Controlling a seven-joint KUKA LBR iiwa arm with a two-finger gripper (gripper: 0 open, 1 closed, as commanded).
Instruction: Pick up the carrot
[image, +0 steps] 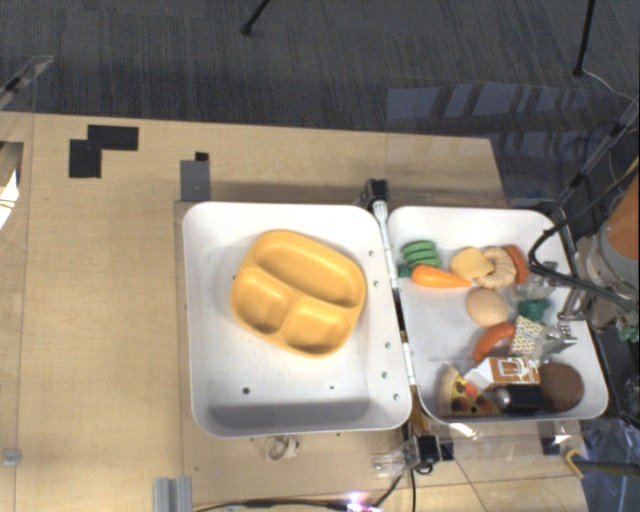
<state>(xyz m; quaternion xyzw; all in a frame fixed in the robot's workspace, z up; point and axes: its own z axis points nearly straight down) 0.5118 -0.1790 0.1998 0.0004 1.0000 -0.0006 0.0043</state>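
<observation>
The carrot (440, 278) lies in the right bin (430, 360), near its upper left corner, just below a green toy (419, 253) and touching a pale bread-like piece (473, 265). Nothing holds it, so I judge the picking is not yet started. The claw (556, 338) hangs at the right side of this bin, well apart from the carrot; whether it is open I cannot tell. The left bin (215, 390) carries a yellow tray (297, 291).

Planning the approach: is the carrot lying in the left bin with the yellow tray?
No, the carrot lies in the right bin, beside the green item.
</observation>
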